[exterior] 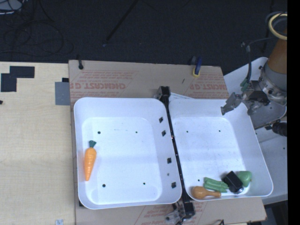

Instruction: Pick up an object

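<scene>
Camera view — arm (pixel 274 74) cut off, gripper (pixel 243 102) indistinct.

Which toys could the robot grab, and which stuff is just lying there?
For the job:
orange carrot in the left bin
green pod, black block, green lump and orange gourd in the right bin
tool

Just lying about:
blue clamp
cardboard sheet

We can't really make out the grey two-finger gripper (pixel 241 101) at the right of the frame; it's small and blurry. The grey arm with the orange band (pixel 280 55) gets cut off by the right edge. Lower right, the small black block (pixel 232 181) covers part of the green plastic vegetable (pixel 243 176).
</scene>
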`<state>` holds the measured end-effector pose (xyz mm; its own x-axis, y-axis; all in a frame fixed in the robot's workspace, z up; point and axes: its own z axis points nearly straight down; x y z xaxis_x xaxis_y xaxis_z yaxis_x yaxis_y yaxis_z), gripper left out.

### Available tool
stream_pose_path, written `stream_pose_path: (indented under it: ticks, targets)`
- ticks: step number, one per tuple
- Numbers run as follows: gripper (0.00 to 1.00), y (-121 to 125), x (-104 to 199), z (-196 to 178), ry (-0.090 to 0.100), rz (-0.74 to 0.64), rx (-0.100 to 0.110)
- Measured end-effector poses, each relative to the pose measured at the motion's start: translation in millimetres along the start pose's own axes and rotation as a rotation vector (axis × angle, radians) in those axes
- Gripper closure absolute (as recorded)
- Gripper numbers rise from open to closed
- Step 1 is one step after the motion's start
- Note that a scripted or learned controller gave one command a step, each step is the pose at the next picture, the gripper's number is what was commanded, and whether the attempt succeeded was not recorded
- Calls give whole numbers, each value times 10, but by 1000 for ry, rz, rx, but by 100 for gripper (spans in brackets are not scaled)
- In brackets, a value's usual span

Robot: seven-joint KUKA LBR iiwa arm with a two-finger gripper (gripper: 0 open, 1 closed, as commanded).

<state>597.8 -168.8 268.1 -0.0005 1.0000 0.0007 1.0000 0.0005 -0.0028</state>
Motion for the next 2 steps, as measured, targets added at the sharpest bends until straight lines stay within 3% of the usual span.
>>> stream_pose_path:
  ticks: [1, 2]
  targets:
    - [100, 0, -4, -97, 0, -1, 1]
    - [100, 431, 1142, -780, 3, -13, -10]
